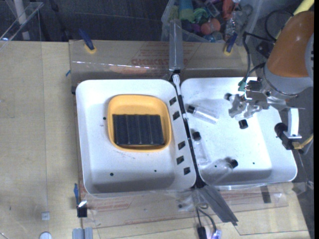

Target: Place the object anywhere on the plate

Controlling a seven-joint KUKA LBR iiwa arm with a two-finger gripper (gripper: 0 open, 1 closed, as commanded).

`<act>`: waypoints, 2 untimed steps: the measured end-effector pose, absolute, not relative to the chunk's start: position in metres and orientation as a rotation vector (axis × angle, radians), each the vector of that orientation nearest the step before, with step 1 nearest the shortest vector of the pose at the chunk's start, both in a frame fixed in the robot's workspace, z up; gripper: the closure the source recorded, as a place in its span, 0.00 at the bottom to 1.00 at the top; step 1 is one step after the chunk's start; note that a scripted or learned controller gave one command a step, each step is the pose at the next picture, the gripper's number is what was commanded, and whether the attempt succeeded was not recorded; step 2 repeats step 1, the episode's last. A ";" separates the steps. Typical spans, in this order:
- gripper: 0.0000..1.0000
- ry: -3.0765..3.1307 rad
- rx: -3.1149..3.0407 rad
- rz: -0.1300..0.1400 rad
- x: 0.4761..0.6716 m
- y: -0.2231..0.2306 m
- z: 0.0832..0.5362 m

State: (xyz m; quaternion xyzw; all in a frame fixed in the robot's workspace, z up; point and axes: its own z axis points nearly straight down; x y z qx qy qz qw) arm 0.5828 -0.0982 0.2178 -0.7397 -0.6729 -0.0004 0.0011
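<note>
Two shallow white bins sat side by side on the wooden table (pixel 30 133). The left bin (pixel 89 173) carried a yellow plate (pixel 138 103) with a dark ribbed block (pixel 138 129) lying flat in its well. The right bin (pixel 259 168) held three clear plastic items: a small bottle (pixel 202 112) tilted near the divider (pixel 184 133), a second one (pixel 197 143) just beside the divider, and a third (pixel 222 166) at the near edge with a dark cap.

The arm (pixel 289 49) reached in from the right, its orange band uppermost. The gripper (pixel 243 114) hung over the far right part of the right bin — well apart from the plate. Whether the fingers were open or closed could not be told from where I stood; the metal parts blurred together. A small dark piece (pixel 243 124) showed at the gripper's lower end — its nature unclear.

A tub of coloured toys (pixel 207 9) stood beyond the bins.
</note>
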 end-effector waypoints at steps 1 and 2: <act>0.00 -2.113 -2.322 -0.001 0.583 -0.098 0.218; 0.00 -2.113 -2.322 -0.001 0.583 -0.098 0.218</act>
